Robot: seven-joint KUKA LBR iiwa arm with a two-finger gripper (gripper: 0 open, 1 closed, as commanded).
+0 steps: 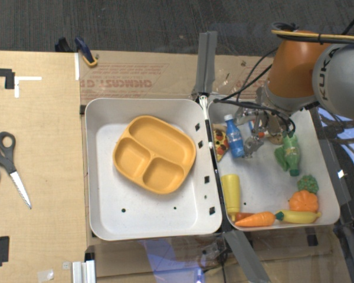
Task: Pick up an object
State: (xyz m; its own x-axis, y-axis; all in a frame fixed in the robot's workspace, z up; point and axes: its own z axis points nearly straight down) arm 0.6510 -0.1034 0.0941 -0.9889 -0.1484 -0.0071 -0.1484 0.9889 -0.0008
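Gripper [261, 135] low over the right bin's [265, 187] far edge.

Whether its jaws are parted or closed cannot be told; a blue bottle [234, 138] lies just beside them toward the bin's left wall, a green bottle [288, 154] nearby.

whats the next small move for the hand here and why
Probably a short drop straight down onto the blue bottle. The hand hangs over the right bin just beside that bottle, nothing shows between its fingers, and the green bottle lies farther off.
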